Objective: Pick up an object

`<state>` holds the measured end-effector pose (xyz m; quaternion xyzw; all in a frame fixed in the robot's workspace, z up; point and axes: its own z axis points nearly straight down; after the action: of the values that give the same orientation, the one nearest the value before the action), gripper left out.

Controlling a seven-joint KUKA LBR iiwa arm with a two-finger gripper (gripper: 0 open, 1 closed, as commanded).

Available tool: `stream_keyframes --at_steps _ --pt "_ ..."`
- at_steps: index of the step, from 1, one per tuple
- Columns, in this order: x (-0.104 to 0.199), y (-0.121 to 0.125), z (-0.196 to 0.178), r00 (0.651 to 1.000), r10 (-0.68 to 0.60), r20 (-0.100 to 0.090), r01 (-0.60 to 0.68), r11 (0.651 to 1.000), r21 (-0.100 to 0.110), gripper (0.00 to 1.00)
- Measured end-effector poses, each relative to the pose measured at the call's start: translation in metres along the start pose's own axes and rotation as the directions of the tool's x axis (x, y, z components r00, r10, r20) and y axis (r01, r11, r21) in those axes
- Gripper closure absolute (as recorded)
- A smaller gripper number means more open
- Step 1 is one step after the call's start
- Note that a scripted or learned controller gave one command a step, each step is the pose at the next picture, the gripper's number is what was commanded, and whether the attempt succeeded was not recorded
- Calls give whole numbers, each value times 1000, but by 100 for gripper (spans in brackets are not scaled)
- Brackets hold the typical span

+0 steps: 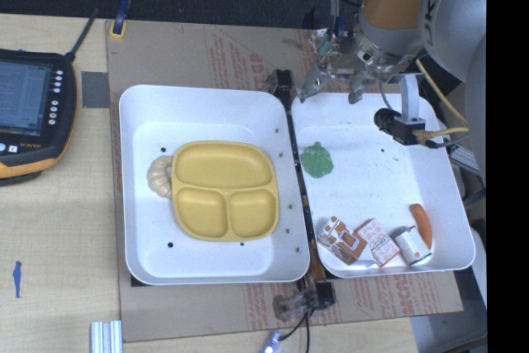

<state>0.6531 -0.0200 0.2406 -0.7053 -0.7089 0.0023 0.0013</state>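
Observation:
My gripper [332, 89] hangs over the far edge of the right bin [430, 169], its two thin fingers spread apart with nothing between them. A small green leafy object [316, 159] lies in that bin near its left wall, a short way in front of the gripper. Along the bin's near edge sit a brown-and-white piece [340, 240], a red-and-white packet [376, 242], a small white can [411, 246] and an orange sausage-shaped item [421, 223].
The left bin [140, 145] holds a yellow divided plate [225, 188] with a beige item [159, 175] tucked at its left side. A black fitting with cable [398, 126] hangs from the arm over the right bin. A tablet-like pendant [29, 107] lies at far left.

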Motion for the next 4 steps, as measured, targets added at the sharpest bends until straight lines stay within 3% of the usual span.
stream_keyframes --at_steps 1,2,3,4 --pt "-74 -52 77 1000 2 1 -2 1000 1 0" --pt "-73 -20 118 1000 -1 1 1 1000 -2 0" --pt "-73 -20 149 1000 0 0 0 1000 -1 0" --pt "-80 4 149 1000 0 -1 0 1000 -3 0"
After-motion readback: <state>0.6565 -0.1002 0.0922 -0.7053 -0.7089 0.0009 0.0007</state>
